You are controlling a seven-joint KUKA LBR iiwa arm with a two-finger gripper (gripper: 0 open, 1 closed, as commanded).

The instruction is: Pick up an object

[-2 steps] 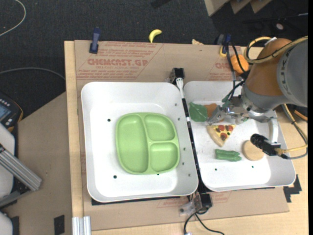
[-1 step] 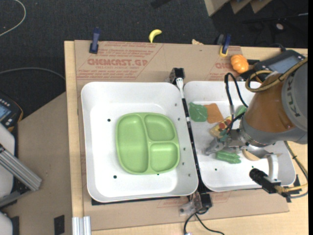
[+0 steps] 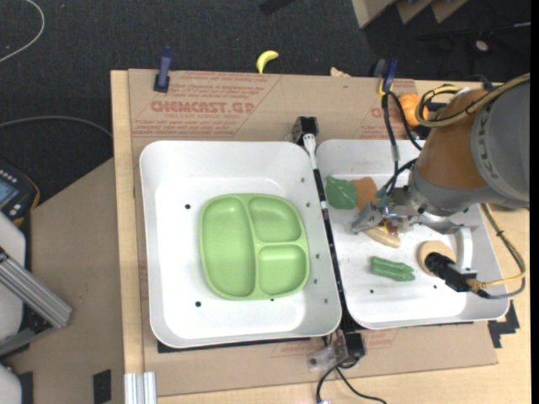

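camera view has my claw (image 3: 377, 219) low in the right bin (image 3: 362, 305), just right of the green block (image 3: 342, 193) and touching down by a tan wedge-shaped piece (image 3: 389, 236); whether it is spread or pinched i cannot tell. a small green pickle-like toy (image 3: 392, 268) lies below that block. the green divided plate (image 3: 253, 245) sits in the left bin (image 3: 168, 310). i judge this the reach-and-grasp step; next comes closing firmly, then lifting straight up.

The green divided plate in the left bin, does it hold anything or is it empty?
Empty. All three compartments of the green plate show bare green surface; it lies flat in the left bin.
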